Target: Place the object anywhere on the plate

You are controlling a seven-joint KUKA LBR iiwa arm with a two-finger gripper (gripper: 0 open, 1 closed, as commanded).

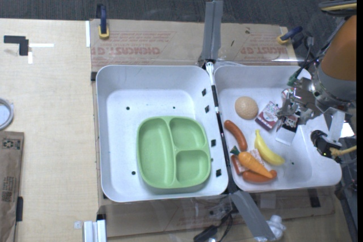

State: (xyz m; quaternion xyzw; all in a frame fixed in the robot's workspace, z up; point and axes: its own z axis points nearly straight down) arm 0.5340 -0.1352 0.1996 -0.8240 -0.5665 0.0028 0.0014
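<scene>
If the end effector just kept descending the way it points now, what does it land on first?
Most likely the small red and white packet, which lies just beside and below the end effector in the right bin. Depth is hard to judge from above, so it could miss onto bare bin floor beside the banana.

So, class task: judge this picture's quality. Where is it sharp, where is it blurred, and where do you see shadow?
Camera view: lighting is even and soft; the green three-compartment plastic plate is sharp, with faint shading inside its compartments; the left white bin shows only a soft shadow along its walls; the two-finger gripper at the right looks cluttered and slightly blurred; the yellow toy banana reads clearly.
</scene>
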